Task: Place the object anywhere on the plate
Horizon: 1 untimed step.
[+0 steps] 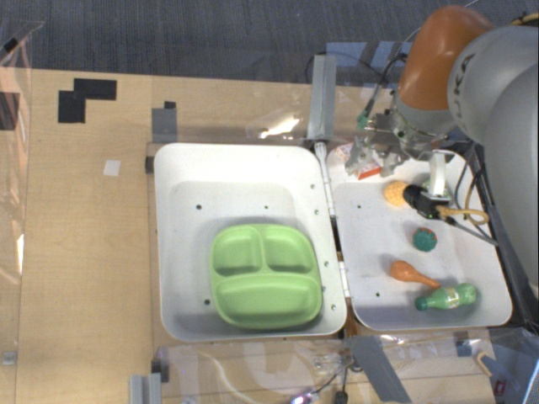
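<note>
1. The step in hand looks like the pick, judging by how things lie: the plate, green and split into compartments, sits bare in the lower middle of the left bin, and nothing has reached it yet.
2. The arm comes in from the upper right of the frame, its orange band above the wrist, with the claw low over the upper left corner of the right bin.
4. Whether the claw is apart, together or clamped on anything, I cannot tell; the wrist hardware and cables blur it.
5. A small red and white item lies right under the claw in that corner; this is probably the object meant, though what it is I cannot make out.
6. Other things in the right bin: a yellow piece near the top, a green ball in the middle, an orange drumstick shape below it, and a green bottle lying on its side at the lower right.
7. The next move, as I judge it, calls for a firm grip on the red item, a lift clear of the bin wall, then a carry left and down the frame across the divider to the plate.
8. Any compartment will do, so the release needs little precision.
</note>
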Tool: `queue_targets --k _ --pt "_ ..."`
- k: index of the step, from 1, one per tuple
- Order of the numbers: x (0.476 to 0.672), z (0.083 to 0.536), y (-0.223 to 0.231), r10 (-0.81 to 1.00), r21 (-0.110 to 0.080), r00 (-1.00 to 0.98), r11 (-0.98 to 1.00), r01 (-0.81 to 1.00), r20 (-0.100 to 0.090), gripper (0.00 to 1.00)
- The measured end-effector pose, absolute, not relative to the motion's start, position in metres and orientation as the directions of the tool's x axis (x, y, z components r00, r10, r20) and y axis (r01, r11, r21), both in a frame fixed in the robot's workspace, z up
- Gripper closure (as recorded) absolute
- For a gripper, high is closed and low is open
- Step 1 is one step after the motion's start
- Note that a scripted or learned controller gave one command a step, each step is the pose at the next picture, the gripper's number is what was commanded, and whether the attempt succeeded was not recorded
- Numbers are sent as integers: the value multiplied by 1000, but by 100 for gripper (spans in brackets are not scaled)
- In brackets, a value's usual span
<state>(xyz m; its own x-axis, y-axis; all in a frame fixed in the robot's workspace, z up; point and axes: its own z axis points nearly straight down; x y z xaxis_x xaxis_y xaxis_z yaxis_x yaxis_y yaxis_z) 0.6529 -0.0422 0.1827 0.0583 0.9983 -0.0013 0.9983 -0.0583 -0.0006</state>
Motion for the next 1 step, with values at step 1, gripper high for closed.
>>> queue_targets --k 1 --pt "611 183 39 979 1 202 -202 979 1 100"
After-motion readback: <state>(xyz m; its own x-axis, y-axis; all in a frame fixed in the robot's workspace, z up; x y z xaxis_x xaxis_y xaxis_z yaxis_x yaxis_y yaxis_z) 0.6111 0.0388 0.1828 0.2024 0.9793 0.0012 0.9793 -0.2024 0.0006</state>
